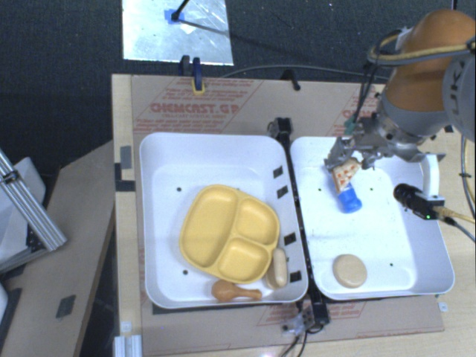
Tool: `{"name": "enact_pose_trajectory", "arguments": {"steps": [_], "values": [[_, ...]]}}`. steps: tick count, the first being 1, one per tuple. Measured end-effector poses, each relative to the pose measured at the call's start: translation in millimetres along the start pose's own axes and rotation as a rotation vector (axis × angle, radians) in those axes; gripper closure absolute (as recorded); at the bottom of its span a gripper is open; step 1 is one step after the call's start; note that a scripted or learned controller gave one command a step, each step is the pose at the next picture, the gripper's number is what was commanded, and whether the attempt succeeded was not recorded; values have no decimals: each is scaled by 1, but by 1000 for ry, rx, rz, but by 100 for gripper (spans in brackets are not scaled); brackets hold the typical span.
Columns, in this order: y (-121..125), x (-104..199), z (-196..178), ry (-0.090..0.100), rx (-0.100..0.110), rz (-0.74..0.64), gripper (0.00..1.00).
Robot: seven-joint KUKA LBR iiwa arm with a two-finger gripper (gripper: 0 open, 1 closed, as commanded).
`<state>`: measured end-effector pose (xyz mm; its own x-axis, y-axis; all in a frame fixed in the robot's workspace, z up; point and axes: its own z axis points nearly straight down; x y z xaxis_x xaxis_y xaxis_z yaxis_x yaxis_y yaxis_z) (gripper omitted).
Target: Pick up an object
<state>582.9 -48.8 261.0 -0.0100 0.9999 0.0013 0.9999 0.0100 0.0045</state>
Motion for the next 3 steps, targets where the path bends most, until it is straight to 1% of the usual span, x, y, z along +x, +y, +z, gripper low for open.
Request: {"name": "enact_pose_trajectory", "arguments": {"steps": [1, 2, 3], "values": [[15, 50, 5, 0, 1, 0, 100], [22, 98, 4, 0, 1, 1, 100], [23, 158, 6, 1, 2, 0, 100]]}}
